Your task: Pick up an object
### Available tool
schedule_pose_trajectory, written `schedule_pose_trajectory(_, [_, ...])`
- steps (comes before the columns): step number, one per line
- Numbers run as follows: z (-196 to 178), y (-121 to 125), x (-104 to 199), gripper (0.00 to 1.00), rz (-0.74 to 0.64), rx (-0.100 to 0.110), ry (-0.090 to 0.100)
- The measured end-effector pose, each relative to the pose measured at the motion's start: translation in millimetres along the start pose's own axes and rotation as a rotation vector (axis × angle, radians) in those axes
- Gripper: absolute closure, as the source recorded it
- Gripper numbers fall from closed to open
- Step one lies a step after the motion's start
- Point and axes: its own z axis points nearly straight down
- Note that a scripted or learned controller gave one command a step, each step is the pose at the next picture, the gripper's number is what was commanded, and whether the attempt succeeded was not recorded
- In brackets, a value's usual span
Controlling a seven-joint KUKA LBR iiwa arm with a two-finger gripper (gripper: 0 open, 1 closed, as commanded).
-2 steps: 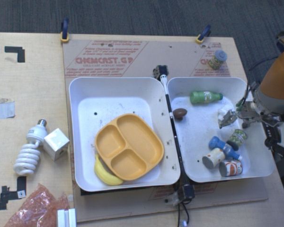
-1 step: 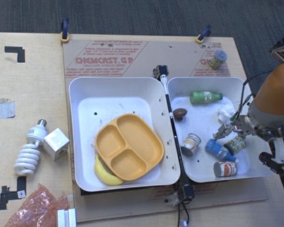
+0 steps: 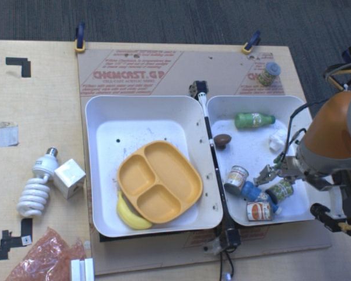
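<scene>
Pincer [image 3: 270, 172] low over cans, green bottle [image 3: 254, 120] lying sideways — cap rightward

Arm enters from the right, orange band sitting up and right of the gripper [image 3: 273, 173]. Wrist angled down-left, cables looped above it. Gripper low, fingers pointing left, spread slightly apart, nothing visible between them.

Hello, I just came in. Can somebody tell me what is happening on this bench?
A robot arm reaches in from the right, its gripper low in the right bin among small cans and a blue object. A green bottle lies further back. The left bin holds a yellow divided plate over a banana. Nothing is clearly lifted yet.
</scene>
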Motion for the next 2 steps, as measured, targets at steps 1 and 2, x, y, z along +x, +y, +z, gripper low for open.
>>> schedule_pose_trajectory(1, [-10.0, 1.6, -0.7, 1.0, 0.002, -0.004, -0.002])
schedule_pose_trajectory(2, [-78.6, 53.4, 45.0, 1.0, -0.003, -0.001, -0.001])
